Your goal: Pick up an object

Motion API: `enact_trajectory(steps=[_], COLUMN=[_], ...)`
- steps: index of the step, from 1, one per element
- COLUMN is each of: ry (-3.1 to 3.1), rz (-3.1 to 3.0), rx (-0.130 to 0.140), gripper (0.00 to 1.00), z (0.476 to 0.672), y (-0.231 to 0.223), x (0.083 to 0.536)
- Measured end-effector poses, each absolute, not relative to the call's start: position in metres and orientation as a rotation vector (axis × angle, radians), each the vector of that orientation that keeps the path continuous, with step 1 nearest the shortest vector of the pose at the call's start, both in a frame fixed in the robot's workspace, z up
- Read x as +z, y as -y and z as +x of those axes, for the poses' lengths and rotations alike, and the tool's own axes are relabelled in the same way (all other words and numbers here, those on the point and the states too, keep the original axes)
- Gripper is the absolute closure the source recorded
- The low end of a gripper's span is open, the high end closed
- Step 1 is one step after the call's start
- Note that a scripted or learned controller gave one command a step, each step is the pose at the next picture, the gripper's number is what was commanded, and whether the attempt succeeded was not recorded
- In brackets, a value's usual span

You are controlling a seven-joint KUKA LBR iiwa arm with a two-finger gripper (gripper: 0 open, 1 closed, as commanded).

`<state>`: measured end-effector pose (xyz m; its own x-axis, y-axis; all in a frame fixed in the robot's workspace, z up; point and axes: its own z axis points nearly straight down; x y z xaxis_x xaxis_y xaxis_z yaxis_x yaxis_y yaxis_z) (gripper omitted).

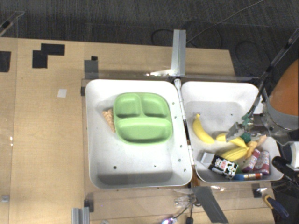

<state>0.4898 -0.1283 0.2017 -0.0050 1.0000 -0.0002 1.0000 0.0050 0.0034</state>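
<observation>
Yellow banana point(202, 130) lies just left of the gripper point(244, 130), its long side slanting down toward it; whether the gripper holds anything, nobody can tell.

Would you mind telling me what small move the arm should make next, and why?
Probably a short descent straight down. The gripper sits low in the right bin, over the yellow pile beside the banana, and nothing is visibly held between the jaws. Lowering a little further would likely bring the jaws around a piece of that pile before closing.
</observation>
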Motion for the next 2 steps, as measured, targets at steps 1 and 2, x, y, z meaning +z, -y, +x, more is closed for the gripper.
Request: enact_trajectory(steps=[1,2], ry=[-2.33,-2.481], rz=[2.101,1.905], rx=[0.007,0.014], gripper=[0.0,0.0], z=[0.562,0.571], y=[0.087,0.141], x=[0.105,0.091])
